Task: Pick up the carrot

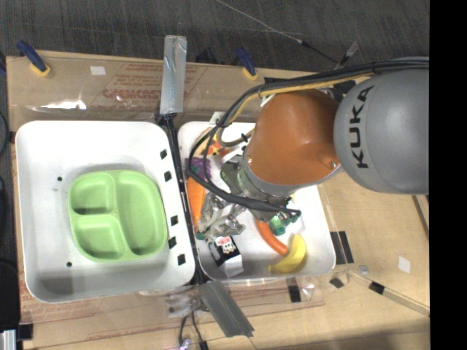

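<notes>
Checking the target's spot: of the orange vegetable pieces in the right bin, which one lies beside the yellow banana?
The short orange carrot with a green top, just left of the yellow banana. The other long orange piece lies along the bin's left wall, far from it.

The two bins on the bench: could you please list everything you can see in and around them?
Left bin: one, white, left half of the bench.
Plate: one, light green, three compartments, in the middle of the left bin.
Right bin: one, white, beside the left bin, largely covered by the arm.
Carrot: one, orange with a green top, in the right bin just left of the banana.
Banana: one, yellow, near the right bin's front edge.
Orange piece: one, along the right bin's left wall; what it is cannot be told.
Clamps: two, blue, at the bench's far edge.
Arm: one, grey with an orange band, over the right bin.
Tool: one, metallic, low in the right bin.
</notes>
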Motion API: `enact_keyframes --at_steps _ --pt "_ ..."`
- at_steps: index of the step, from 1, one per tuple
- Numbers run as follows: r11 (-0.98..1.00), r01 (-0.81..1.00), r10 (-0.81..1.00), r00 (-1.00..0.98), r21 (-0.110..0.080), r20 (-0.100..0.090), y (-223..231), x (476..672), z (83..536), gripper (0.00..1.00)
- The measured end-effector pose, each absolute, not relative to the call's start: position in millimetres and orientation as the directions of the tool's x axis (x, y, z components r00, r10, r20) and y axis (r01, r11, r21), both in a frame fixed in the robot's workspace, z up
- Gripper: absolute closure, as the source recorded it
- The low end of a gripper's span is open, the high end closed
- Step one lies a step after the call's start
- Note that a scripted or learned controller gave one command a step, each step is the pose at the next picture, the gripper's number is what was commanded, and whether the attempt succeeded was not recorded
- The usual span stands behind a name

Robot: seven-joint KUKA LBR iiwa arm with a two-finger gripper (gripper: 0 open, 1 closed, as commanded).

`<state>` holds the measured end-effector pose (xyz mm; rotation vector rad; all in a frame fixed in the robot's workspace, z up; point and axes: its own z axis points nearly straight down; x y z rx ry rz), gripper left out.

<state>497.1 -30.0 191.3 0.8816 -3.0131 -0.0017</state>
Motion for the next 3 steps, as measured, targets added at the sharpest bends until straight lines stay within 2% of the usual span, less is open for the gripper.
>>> enact_keyframes --at_steps 1,2,3 --pt "0.904 -0.427 -0.427 -0.904 -0.004 -0.003 -89 512.9 250 1.0" --pt "0.842 -0.54 -0.54 -0.842 -0.005 -0.004 -91 503.8 305 1.0" --pt "0.698 -0.716 -0.716 -0.698 -0.006 -0.003 -144 493.3 306 1.0"
